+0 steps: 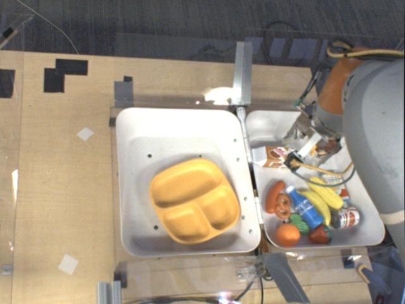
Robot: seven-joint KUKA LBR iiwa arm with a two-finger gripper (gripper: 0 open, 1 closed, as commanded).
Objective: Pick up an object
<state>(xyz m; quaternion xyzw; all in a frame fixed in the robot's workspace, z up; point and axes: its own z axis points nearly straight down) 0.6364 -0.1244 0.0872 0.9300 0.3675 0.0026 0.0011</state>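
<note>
Camera view from above. We see the surface (57, 189) carrying two white bins side by side. The left bin (133, 138) holds a single yellow divided tray (193, 200), lying flat and turned askew near its middle, with bare floor around it from 9 through 12 o'clock. The right bin (262, 126) keeps its small things bunched toward 6 o'clock: a banana (326, 198), a blue bottle (305, 209), an orange (288, 234), a small can (349, 218), a red and orange toy figure (276, 198) and a printed packet (274, 155) nearer the dividing wall. We judge any of these a fair candidate for picking. The arm (373, 132) reaches in from 3 o'clock, and its hand (310, 147) sits over the upper part of the right bin, at 12 o'clock from the heap; we cannot tell whether it is apart or together. Open floor lies toward the bin's 11 o'clock corner, whereas the heap crowds the near rim, leaving little room between neighbours.
</note>
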